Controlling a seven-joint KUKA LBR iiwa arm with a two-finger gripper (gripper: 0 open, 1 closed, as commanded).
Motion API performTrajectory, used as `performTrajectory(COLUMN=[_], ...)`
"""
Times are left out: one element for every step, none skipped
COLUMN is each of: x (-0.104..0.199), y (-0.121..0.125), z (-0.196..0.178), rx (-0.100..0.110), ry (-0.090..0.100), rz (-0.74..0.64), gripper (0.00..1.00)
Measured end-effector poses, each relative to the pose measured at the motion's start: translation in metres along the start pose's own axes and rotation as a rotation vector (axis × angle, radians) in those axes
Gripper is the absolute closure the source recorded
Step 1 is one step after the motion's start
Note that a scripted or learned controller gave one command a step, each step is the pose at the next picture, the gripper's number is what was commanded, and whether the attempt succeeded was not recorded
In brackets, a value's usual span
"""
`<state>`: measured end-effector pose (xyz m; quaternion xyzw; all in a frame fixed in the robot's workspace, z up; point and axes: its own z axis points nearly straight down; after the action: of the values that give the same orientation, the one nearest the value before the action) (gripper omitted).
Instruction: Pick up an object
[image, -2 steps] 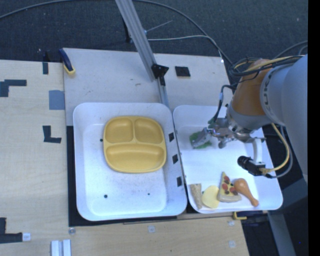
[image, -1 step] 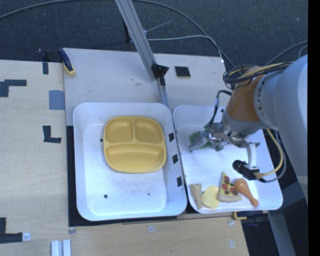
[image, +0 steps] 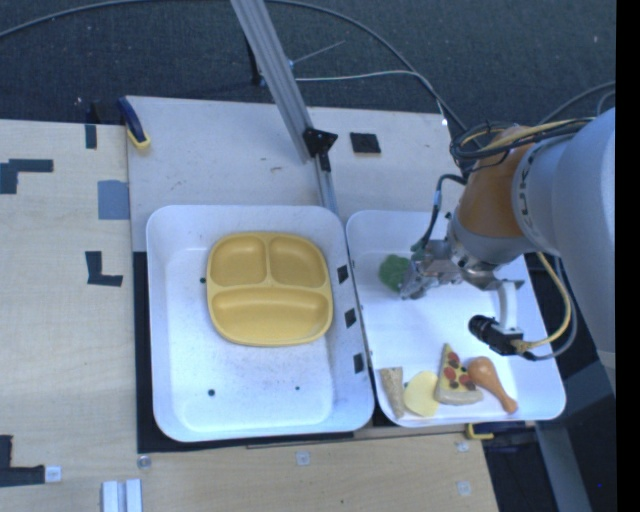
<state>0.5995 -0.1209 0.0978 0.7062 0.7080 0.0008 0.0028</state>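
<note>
A dark carpeted floor lies behind a pale wooden worktop (image: 60, 330), on which a grey board carries two shallow white bins side by side. The big grey arm with its orange band (image: 545, 190) reaches in from the right and bends down over the right-hand white bin (image: 372, 232). The left-hand white bin (image: 170, 330) holds a yellow plastic plate with three compartments (image: 270, 288), lying flat in the bin's upper half and well apart from its lower wall, where much bare floor is left.

The gripper (image: 418, 280) hangs low in the upper left part of the right bin. Its jaws sit just beside a small green rounded object (image: 394, 269), at that object's right side, close enough to look as if they touch it; how far the jaws are parted I cannot tell, since the wrist covers them. The green object lies near the bin's left wall, with little room between it and the rim.

Along the bin's lower wall lies a row of toy food: a brown drumstick (image: 492, 380) at the right, a pizza slice with red spots (image: 455, 378) touching it, a pale yellow piece (image: 422, 394), and a small tan wedge (image: 391, 390) at the left corner. The middle of this bin is bare between the gripper and that row.
</note>
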Motion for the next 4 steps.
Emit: performTrajectory(x=[-0.005, 0.000, 0.000, 0.042], y=[0.005, 0.004, 0.006, -0.007], z=[-0.062, -0.124, -0.178, -0.173], rx=[0.001, 0.000, 0.000, 0.006], ry=[0.002, 0.002, 0.002, 0.003], rz=[0.001, 0.001, 0.001, -0.002], gripper=[1.00, 1.00, 1.00, 1.00])
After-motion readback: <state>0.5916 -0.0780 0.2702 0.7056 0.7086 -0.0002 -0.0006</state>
